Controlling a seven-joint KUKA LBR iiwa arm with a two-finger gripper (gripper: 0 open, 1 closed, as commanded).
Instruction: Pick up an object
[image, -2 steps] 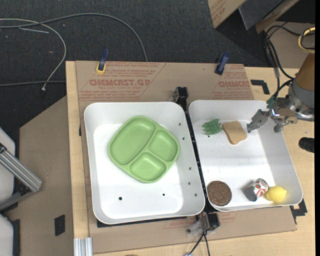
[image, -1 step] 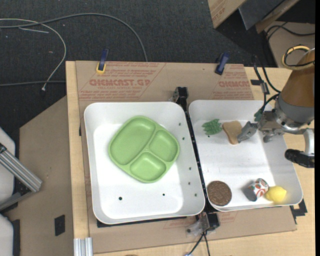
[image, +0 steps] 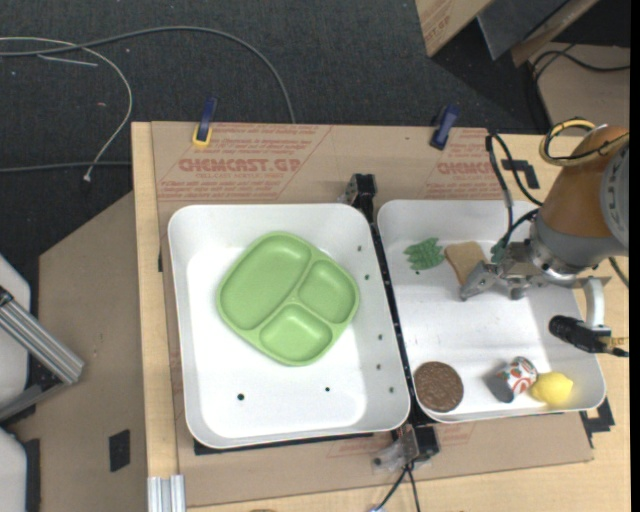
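Note:
In the right bin (image: 470, 330) lie a green leafy piece (image: 424, 253), a tan wedge (image: 462, 259), a brown round disc (image: 438, 386), a red-and-white ball (image: 513, 378) and a yellow lemon (image: 553, 388). My gripper (image: 490, 290) hangs low over the bin's upper middle, just right of and below the tan wedge. Its two grey fingers (image: 472, 287) are spread apart, open, with nothing between them. The arm's orange band (image: 580, 195) is above it at the right.
The left bin (image: 200, 300) holds a green divided plate (image: 288, 297). A black divider with clamps (image: 362, 190) runs between the bins. A black fitting (image: 580, 333) sticks out over the right bin's right rim. Cables hang by the arm.

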